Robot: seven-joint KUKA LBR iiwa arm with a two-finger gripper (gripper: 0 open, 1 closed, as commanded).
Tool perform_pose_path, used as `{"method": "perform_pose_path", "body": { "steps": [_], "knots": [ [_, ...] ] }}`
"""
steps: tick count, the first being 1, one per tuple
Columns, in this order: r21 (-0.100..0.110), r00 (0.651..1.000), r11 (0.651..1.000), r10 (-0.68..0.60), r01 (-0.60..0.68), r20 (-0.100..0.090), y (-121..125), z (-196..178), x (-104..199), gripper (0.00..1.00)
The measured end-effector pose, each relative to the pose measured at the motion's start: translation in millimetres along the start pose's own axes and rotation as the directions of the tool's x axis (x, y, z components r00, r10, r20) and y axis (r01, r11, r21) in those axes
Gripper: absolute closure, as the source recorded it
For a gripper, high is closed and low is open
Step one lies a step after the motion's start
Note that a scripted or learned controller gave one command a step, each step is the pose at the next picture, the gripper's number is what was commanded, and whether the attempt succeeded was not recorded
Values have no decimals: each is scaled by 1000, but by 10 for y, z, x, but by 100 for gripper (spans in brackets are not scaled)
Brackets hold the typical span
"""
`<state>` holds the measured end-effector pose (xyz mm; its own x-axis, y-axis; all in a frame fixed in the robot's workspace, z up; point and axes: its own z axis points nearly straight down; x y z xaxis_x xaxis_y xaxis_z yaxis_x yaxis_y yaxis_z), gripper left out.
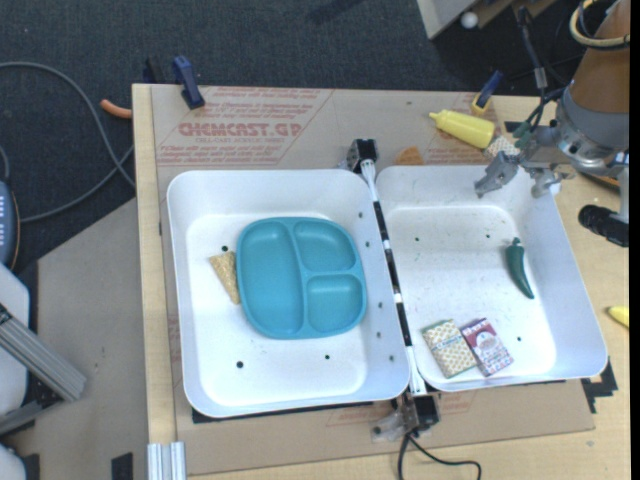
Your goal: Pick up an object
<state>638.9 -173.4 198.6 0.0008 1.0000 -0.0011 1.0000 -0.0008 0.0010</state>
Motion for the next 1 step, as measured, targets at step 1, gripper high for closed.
{"method": "perform_pose_path", "body": {
  "steps": [1],
  "knots": [
    [-2, 1000, 1000, -1, 1, 1, 40, 235, -429, 0]
  ]
}}
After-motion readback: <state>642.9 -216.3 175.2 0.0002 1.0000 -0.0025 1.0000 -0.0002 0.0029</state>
